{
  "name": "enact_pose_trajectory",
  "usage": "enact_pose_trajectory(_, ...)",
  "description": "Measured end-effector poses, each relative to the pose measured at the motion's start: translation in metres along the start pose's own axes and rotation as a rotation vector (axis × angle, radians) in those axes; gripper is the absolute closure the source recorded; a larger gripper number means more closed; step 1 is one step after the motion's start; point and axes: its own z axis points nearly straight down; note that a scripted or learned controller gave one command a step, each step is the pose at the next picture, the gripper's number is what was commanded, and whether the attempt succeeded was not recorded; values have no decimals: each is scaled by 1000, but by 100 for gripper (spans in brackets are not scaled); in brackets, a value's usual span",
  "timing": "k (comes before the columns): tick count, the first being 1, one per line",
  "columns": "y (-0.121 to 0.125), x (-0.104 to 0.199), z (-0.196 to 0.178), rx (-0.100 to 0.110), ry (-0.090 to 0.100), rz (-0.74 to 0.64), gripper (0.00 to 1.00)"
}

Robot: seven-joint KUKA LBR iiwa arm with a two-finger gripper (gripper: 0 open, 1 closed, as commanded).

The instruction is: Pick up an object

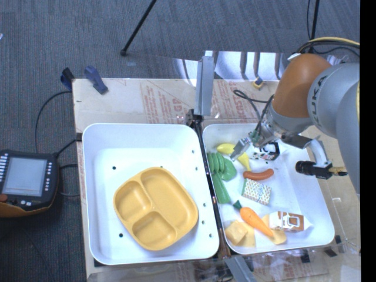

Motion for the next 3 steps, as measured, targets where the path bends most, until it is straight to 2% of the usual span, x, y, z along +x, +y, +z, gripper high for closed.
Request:
enact_pose_trajectory(2,-4,-7,0,3,0,-174,0)
enact_pose_trajectory(3,-6,-17,0,-3,-5,-182,0)
